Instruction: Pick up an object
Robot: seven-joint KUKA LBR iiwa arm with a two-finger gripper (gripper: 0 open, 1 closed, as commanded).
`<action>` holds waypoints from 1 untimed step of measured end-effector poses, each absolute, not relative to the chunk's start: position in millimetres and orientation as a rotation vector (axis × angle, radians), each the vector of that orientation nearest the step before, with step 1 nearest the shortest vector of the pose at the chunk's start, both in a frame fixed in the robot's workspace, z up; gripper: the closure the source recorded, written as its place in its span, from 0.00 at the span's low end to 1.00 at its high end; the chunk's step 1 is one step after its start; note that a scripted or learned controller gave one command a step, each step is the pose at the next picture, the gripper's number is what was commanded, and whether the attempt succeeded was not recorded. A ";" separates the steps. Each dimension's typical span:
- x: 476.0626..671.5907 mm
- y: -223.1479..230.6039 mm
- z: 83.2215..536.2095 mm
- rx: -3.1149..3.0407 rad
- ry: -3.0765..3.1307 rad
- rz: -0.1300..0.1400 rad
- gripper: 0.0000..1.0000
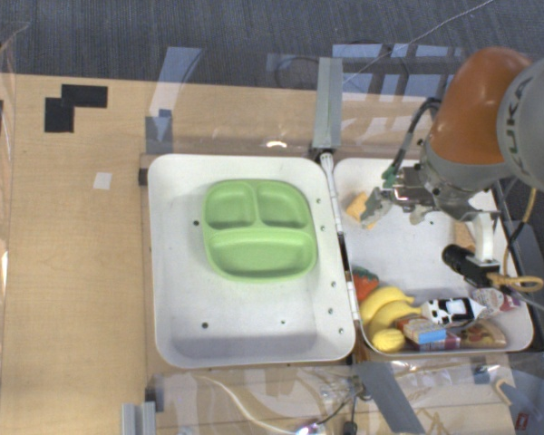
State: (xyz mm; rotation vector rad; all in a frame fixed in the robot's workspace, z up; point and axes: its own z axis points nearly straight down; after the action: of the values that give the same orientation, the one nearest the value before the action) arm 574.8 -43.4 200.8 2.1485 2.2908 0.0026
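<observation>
My gripper (377,207) hangs over the upper left part of the right bin (408,243), reaching in from the right. Just left of its tip lies a yellow wedge-shaped block (356,208), close to or touching it; I see nothing clearly held. Along the front of that bin sit yellow bananas (386,307), a red item (366,286), a black-and-white cow-patterned item (450,312) and a small box (428,336).
The left bin (177,270) holds a green divided plate (257,228) near its middle. A grey divider (339,243) runs between the two bins. The arm's orange band (476,107) looms over the right bin's back right.
</observation>
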 end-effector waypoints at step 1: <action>664.5 -94.2 109.1 1.926 2.446 0.028 0.00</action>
State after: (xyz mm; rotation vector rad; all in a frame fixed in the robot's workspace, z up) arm 664.5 -94.2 109.1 1.9259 2.4459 0.0284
